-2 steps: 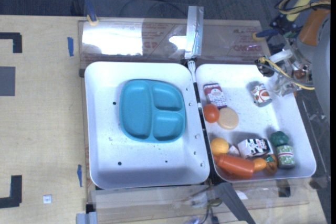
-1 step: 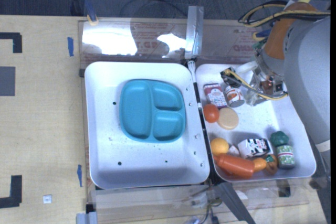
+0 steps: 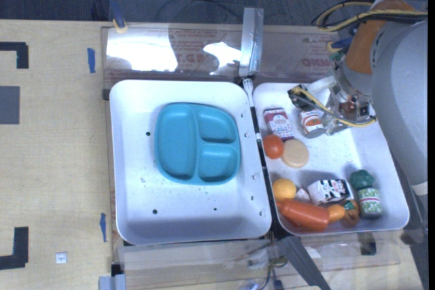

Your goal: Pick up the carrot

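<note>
Nothing is reading cleanly here. Red printing is running along the clear plastic sheet (image 3: 204, 51) at twelve o'clock above the bins, but the glare is washing it out and no word is coming through. At three o'clock, in the right bin (image 3: 394, 166), a small red-and-white packet (image 3: 278, 123) is showing a label too blurred to read, and the black-and-white carton (image 3: 329, 190) and green can (image 3: 369, 200) at five o'clock are staying just as illegible.

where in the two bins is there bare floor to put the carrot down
Left bin: a bare white ring around the blue divided plate, widest toward its near edge. Right bin: a bare patch mid-right, between the round cracker and the green bottle. Its near edge is crowded around the carrot.
</note>
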Motion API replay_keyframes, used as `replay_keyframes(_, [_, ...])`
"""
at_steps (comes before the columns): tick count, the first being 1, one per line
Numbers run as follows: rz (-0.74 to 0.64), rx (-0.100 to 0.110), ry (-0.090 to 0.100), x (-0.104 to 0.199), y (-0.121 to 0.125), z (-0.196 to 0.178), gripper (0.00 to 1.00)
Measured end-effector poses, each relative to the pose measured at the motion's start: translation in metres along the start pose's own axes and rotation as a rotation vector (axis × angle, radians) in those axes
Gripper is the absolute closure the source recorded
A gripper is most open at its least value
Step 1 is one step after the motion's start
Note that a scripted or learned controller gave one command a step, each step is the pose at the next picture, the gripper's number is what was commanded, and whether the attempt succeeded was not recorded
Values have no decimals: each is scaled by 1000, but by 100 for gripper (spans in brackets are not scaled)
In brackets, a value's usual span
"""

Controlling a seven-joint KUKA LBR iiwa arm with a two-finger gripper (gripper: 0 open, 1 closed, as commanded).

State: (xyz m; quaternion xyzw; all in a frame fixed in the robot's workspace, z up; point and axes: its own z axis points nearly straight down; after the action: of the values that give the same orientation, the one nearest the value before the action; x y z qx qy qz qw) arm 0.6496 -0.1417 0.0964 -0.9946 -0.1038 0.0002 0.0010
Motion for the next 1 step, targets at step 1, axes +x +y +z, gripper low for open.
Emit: replay_keyframes(1, [7,1,-2,-9,13,11,100])
